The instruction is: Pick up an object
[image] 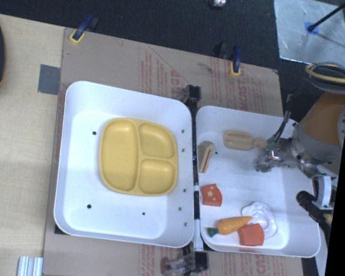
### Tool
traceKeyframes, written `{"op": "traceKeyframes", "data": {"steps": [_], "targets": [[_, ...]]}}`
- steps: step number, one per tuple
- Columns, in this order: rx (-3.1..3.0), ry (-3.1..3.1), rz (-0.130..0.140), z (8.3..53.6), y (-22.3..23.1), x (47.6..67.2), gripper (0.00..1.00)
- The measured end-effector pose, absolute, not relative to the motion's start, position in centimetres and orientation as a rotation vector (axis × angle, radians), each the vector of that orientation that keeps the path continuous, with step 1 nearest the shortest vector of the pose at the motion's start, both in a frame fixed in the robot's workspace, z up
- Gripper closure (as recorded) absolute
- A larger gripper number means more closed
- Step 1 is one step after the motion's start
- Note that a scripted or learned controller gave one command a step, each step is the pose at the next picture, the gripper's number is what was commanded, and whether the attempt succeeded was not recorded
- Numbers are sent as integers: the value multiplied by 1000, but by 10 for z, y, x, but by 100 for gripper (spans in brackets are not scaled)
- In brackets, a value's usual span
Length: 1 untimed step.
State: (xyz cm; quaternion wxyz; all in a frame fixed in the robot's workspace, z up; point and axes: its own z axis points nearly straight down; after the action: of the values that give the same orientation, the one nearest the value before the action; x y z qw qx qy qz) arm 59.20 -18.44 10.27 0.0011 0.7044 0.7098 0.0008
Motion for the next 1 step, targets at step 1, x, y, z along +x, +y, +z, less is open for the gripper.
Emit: {"op": "traceKeyframes", "data": {"steps": [1], "targets": [[2209, 2229, 11, 239, -117, 531, 100]]}}
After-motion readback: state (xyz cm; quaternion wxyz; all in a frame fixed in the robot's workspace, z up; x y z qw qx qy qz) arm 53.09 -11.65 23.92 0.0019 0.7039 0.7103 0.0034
